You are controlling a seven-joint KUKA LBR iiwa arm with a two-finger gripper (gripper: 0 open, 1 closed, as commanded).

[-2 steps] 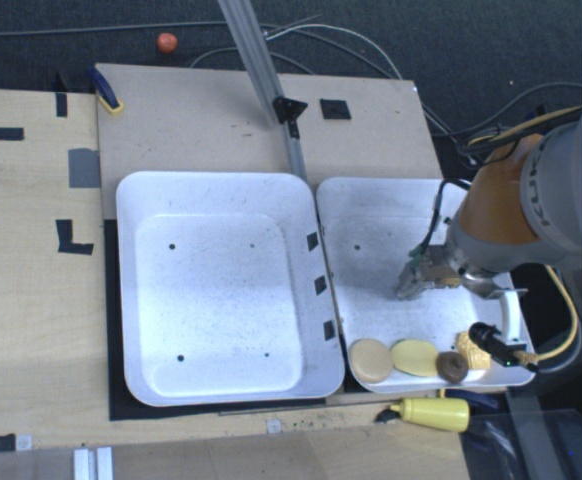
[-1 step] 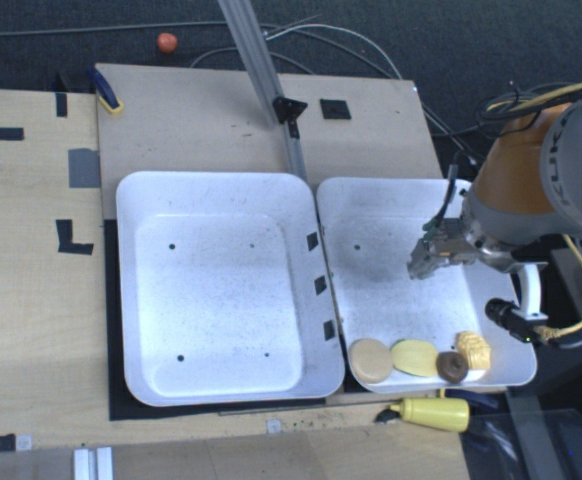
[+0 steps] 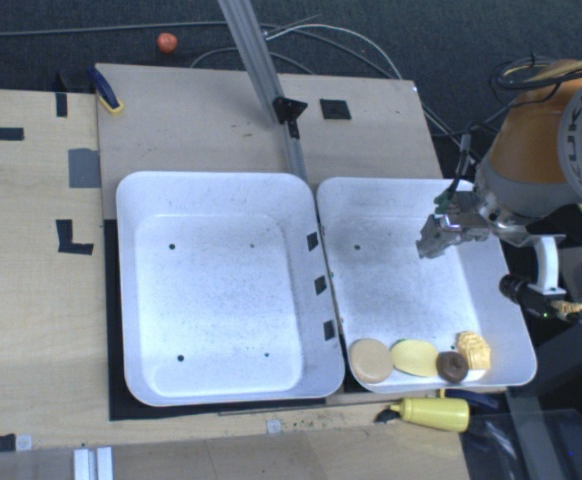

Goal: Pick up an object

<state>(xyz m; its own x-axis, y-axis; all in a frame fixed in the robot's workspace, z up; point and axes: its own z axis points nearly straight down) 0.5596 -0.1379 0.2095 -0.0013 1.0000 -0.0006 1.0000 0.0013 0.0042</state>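
- Bench [image 3: 31,268]: pale wood, bearing two shallow white bins, speckled; left bin [image 3: 216,288], right bin [image 3: 401,268].
- Right bin, near edge: four small objects in a row: tan disc [image 3: 370,361], pale yellow oval [image 3: 413,357], dark brown round piece [image 3: 453,367], knobbly yellow lump [image 3: 473,348].
- Gripper [image 3: 437,236]: above right bin's middle, well apart from the row; nothing seen held; jaw state cannot be told.

Tool [image 3: 439,234] hovers over the right bin [image 3: 391,208], objects [image 3: 418,358] near its front

Your arm [image 3: 541,148] reaches in from the right, wrist angled down; gripper [image 3: 437,236] hangs low, nothing visibly between its fingers
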